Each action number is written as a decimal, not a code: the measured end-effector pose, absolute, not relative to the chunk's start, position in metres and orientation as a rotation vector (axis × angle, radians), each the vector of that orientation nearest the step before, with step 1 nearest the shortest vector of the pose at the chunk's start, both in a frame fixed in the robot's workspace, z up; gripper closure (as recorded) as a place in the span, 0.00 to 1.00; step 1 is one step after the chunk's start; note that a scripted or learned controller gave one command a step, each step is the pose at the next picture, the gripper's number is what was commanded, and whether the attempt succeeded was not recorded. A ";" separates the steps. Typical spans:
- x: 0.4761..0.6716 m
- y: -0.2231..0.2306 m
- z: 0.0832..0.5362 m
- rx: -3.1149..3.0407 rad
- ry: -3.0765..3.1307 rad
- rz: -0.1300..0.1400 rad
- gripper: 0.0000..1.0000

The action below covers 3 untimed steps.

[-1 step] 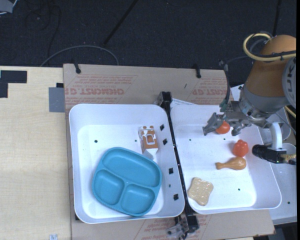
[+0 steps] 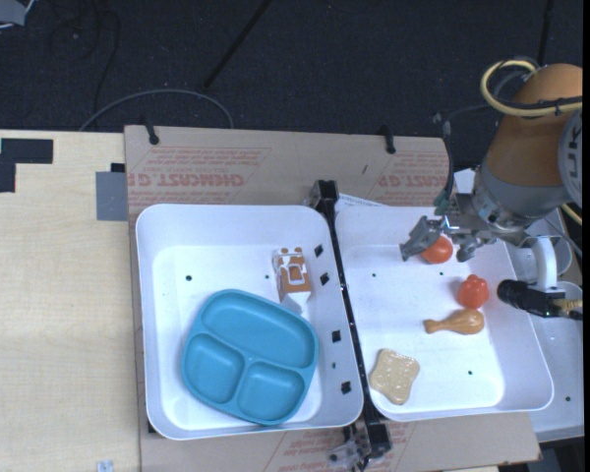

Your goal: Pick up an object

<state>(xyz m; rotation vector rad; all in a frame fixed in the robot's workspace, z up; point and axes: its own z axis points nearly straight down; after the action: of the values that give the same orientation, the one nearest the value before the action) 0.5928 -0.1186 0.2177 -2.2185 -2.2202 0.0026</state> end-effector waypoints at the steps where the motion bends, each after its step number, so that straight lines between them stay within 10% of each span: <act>1: 0.584 -0.124 0.168 -2.217 -2.216 0.008 0.00; 3: 0.578 -0.125 0.085 -2.218 -2.218 0.005 0.00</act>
<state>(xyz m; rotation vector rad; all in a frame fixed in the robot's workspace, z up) 0.5777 -0.1253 0.0854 -2.2183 -2.2175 0.0048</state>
